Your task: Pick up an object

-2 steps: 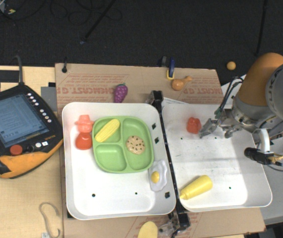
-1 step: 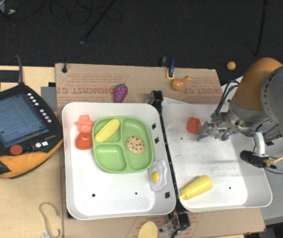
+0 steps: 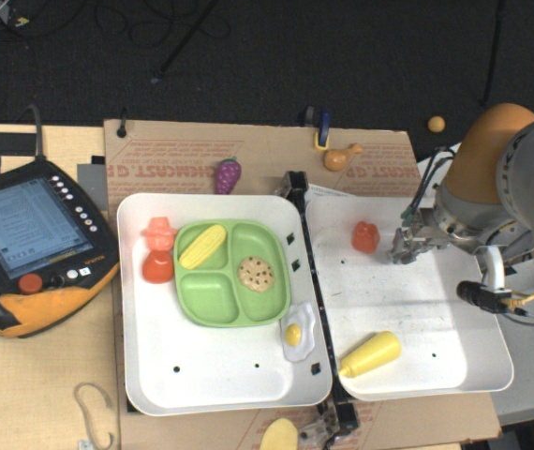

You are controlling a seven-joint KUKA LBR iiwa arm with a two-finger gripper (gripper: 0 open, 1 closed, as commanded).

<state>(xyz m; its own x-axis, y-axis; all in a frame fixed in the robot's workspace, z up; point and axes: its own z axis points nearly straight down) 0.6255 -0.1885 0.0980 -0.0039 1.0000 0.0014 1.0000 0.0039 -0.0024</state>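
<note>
Bins sit side by side on the tabletop, and in the right bin [image 3: 454, 364] the claw [image 3: 404, 248], its grip unreadable from above, hangs low with the small red pepper [image 3: 365, 237] just beside it at nine o'clock, apart.

Teach pendant [image 3: 33, 242] on bench, far left of fingers | cardboard sheet [image 3: 248, 153] under both bins | blue-yellow clamp [image 3: 322, 129] beyond fingers, upper left.

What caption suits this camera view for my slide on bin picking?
Gripper poised in the right bin beside a red toy pepper; yellow bottle lies nearer the front.
</note>
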